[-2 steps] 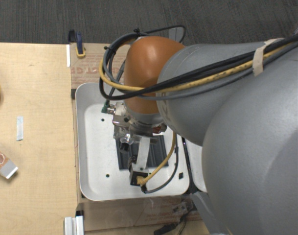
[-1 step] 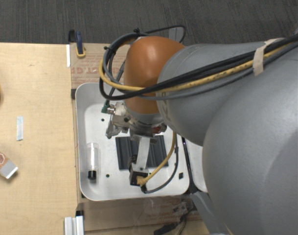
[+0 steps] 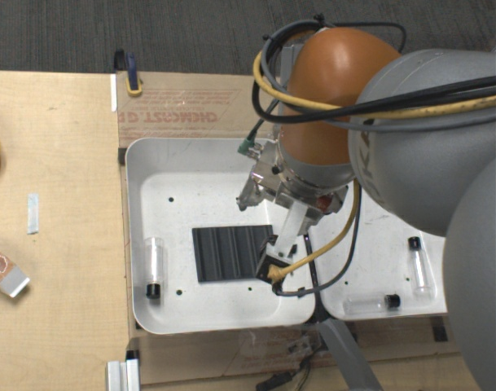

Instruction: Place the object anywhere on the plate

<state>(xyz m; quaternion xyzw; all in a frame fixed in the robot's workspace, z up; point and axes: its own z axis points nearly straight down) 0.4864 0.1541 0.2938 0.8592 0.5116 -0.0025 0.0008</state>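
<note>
A clear tube (image 3: 153, 267) with a black cap is laid along the left wall of the left bin (image 3: 132, 218), apart from the black ribbed plate (image 3: 227, 253) at the bin's middle. The gripper (image 3: 254, 192) is seen above the plate's far right corner. Whether the jaws are spread or pressed together cannot be told.

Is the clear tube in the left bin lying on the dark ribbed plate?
No, the clear tube lies on the left bin's floor near its wall, apart from the dark ribbed plate.
</note>
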